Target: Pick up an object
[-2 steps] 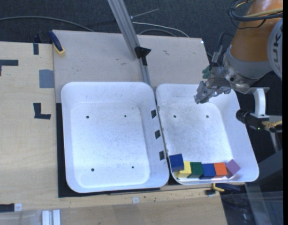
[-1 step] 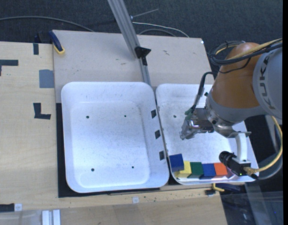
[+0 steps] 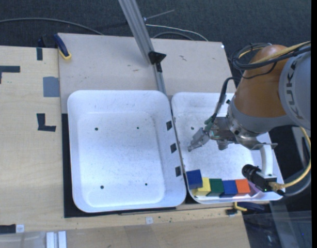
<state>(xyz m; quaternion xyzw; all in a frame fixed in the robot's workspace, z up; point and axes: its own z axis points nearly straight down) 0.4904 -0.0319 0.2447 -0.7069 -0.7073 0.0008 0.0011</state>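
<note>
lighting even and moderately bright, diffuse from above. white bins (image 3: 117,154) read clean, slightly washed toward the rims, no hard glare. shadows soft and short; a faint one lies beneath the arm (image 3: 267,92) on the right bin (image 3: 200,112). overall image soft and grainy, fine edges smeared. dark floor at top underexposed. worktop (image 3: 24,138) evenly lit.
</note>
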